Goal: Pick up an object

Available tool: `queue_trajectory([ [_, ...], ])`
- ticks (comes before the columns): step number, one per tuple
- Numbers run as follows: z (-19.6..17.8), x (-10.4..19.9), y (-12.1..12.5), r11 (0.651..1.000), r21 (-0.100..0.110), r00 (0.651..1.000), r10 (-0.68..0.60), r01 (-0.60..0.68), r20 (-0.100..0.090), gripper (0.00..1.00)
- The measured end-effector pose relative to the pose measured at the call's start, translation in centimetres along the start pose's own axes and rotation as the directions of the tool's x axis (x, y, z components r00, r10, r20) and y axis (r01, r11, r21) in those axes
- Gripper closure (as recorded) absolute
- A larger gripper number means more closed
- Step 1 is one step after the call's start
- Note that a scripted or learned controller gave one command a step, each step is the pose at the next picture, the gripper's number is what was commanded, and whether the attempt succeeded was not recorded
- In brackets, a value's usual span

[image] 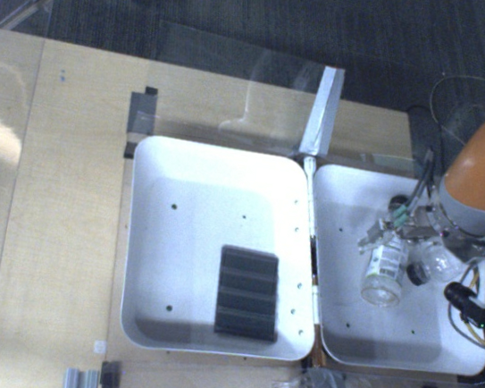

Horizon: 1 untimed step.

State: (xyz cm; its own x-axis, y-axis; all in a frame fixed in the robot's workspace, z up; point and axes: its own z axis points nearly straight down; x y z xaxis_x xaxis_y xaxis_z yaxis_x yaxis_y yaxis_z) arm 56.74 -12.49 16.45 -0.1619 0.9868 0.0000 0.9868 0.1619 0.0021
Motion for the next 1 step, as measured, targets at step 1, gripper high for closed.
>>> queue_trajectory([
  [1, 6.58, -3.13, 0.92, 1.000, -0.010, 1.000, -0.028, 0.028, 0.005, 0.00],
])
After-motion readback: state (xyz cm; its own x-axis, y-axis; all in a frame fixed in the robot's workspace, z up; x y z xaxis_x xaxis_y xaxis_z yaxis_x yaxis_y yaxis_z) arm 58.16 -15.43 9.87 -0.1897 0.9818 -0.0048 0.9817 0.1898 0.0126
